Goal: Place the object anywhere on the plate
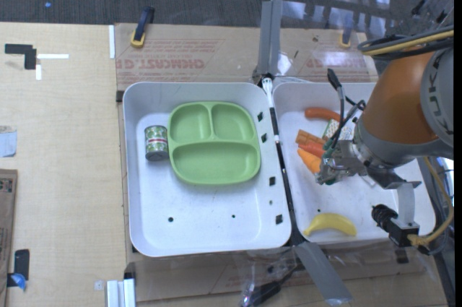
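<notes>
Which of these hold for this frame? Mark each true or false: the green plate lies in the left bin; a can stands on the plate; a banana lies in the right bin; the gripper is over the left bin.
1. The green plate lies in the left bin. True.
2. A can stands on the plate. False: it rests on the bin floor beside the plate's left edge.
3. A banana lies in the right bin. True.
4. The gripper is over the left bin. False: it is over the right bin, by the orange pieces.

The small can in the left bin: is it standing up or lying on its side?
Lying on its side. The can shows its green label along its length, with both rims at the ends, beside the green plate.
</notes>
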Tool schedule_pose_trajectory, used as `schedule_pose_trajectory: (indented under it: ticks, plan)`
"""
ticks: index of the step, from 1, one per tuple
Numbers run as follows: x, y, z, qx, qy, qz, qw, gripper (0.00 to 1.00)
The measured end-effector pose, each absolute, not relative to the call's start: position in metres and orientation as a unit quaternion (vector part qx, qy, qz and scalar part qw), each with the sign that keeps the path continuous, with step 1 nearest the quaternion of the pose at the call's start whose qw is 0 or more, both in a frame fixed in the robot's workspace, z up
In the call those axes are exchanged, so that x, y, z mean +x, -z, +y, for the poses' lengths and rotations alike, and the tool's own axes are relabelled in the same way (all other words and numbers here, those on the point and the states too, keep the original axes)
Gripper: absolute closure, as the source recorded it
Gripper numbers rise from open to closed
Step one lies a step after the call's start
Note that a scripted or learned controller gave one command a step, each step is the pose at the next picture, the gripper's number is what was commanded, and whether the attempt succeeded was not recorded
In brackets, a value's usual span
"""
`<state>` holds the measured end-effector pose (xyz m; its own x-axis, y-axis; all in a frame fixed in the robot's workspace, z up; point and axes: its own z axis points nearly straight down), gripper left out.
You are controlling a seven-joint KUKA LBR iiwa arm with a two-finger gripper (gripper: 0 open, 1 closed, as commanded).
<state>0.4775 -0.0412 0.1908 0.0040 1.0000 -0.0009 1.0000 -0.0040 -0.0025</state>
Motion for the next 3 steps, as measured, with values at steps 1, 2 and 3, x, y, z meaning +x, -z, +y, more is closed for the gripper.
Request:
schedule_pose_trajectory:
  ticks: [1, 2, 3]
  plan:
    - [0.478, -0.233, 0.044, -0.675, -0.0013, -0.737, 0.0, 1.0]
    - [0.523, -0.19, 0.097, -0.672, -0.0024, -0.74, 0.001, 1.0]
    - [0.523, -0.19, 0.097, -0.672, -0.0024, -0.74, 0.0, 0.0]
